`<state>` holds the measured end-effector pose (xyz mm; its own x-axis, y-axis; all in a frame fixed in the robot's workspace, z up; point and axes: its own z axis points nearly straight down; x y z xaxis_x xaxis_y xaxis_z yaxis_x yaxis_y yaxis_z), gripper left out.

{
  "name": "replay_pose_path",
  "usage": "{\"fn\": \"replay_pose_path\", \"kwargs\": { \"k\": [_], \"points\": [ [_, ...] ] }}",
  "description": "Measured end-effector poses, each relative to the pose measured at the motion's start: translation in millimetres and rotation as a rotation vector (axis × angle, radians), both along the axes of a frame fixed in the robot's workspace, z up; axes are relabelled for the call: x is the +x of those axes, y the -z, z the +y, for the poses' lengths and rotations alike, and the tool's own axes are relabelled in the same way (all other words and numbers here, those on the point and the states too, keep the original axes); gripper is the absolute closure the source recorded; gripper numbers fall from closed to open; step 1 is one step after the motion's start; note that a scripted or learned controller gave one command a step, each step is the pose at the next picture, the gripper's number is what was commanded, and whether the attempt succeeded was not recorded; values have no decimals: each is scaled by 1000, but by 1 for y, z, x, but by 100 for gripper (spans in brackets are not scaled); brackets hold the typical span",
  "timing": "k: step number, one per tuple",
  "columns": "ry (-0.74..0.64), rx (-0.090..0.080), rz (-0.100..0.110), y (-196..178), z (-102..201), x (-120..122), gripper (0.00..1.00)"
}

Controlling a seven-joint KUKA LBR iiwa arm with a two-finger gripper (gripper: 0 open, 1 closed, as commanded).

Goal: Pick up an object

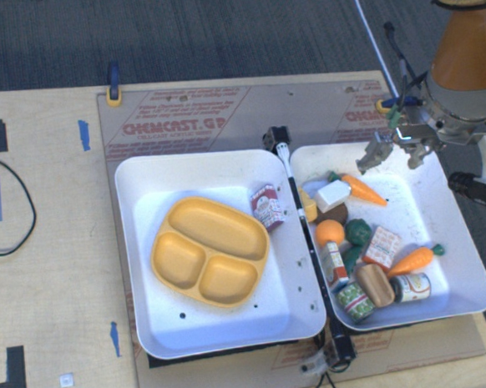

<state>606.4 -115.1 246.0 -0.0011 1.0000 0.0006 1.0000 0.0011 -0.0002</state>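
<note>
Light plywood bench [48, 271] under a clear-film sheet printed in red lettering; dark carpet is running along the top of the camera view. Two shallow white bins are sitting side by side on the sheet.

Left bin [138, 239]: a yellow three-compartment tray [207, 249] is lying at a slant near its middle. A small red-and-white packet [267, 206] is resting just beside the tray's upper right edge, close to the bin's right wall.

Right bin [456, 239]: a cluster of play food is crowding its left and lower part. A carrot [362, 189] is lying near the top, touching a white block [333, 195]. Below are sitting an orange ball [330, 231], a green vegetable [357, 233], a second carrot [415, 259], a brown bread-like piece [375, 282] and a small can [356, 300].

Gripper [395, 153] is hovering over the right bin's upper edge, just above and right of the upper carrot; its fingers are spread wide with nothing between them. The orange band is showing at the top right.
</note>
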Motion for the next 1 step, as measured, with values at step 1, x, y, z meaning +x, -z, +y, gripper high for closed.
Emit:
{"fn": "replay_pose_path", "kwargs": {
  "k": [1],
  "points": [
    [2, 0, 1, 125, -1, -62, 0]
  ]
}}
